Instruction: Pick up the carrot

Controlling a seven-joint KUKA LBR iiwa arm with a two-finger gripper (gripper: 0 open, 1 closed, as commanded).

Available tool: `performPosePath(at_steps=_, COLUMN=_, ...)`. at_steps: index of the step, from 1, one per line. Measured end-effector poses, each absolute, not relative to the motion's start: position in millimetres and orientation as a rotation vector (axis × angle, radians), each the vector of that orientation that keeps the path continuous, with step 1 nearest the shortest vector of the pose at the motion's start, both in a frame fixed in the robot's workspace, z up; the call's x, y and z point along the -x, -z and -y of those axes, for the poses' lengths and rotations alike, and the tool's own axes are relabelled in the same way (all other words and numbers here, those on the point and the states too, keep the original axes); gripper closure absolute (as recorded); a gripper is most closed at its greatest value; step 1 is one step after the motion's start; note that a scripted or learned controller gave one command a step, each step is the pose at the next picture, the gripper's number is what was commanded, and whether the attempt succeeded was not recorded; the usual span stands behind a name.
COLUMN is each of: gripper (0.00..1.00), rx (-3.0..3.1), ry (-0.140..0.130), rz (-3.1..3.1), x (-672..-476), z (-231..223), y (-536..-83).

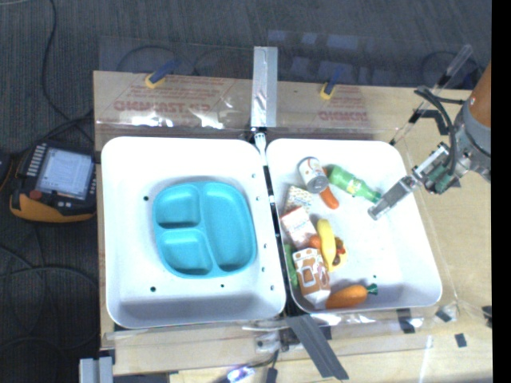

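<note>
The carrot (348, 296) lies at six o'clock in the right bin (415, 270), touching a carton (310, 271); a banana (326, 242), can (312, 175) and green bottle (352, 183) sit toward twelve. The left bin (128, 294) holds a blue tray (204, 227). The gripper (383, 204) hovers at three o'clock; its opening cannot be told.

No lettering is legible anywhere

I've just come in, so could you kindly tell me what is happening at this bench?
The robot arm reaches in from the right, with its end effector hanging over the right bin, holding nothing. The carrot lies untouched at that bin's near edge, beside a banana and small cartons. A blue divided plate sits in the left bin.
</note>
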State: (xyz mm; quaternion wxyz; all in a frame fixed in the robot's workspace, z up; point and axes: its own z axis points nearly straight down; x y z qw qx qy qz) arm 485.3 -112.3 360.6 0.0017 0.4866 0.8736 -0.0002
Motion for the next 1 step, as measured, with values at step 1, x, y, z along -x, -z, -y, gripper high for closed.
performPosePath(at_steps=1, gripper=0.00, rx=-1.355, ry=0.000, rz=-2.833, x=-484.8, z=85.9, y=-292.3)
